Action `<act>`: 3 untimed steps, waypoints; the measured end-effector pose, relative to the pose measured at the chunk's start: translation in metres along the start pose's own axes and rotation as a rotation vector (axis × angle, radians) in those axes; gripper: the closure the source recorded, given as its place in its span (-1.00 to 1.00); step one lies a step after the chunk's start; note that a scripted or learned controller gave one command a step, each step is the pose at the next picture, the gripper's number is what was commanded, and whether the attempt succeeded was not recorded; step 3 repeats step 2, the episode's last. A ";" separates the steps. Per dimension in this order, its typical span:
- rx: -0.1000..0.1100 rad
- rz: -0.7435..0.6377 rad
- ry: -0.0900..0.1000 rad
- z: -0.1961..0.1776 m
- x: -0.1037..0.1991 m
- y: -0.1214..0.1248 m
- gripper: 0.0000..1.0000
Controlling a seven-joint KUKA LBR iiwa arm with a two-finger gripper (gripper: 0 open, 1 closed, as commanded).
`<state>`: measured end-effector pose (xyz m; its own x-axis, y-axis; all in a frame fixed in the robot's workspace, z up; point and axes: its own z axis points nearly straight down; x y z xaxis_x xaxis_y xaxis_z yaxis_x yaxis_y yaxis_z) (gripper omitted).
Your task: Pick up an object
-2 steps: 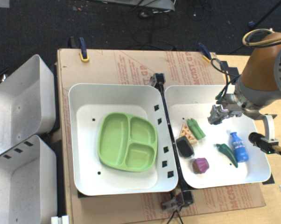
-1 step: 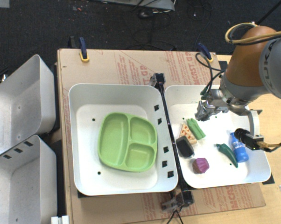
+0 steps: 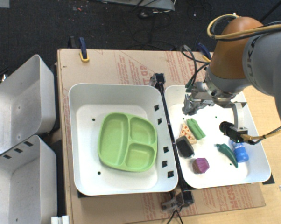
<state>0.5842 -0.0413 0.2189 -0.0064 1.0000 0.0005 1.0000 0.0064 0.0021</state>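
Green block (image 3: 195, 128) lies just below the gripper (image 3: 191, 107), whose grip I cannot tell, and crowding neighbours could make a descent glance off it.

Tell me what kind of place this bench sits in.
Most likely a robotics lab or test cell. A grey and orange arm reaches over two white bins on a cardboard-covered bench. Cables trail over the dark floor behind, and spare bins stand alongside.
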 end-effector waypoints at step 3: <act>-0.001 -0.001 0.001 -0.009 0.105 0.024 1.00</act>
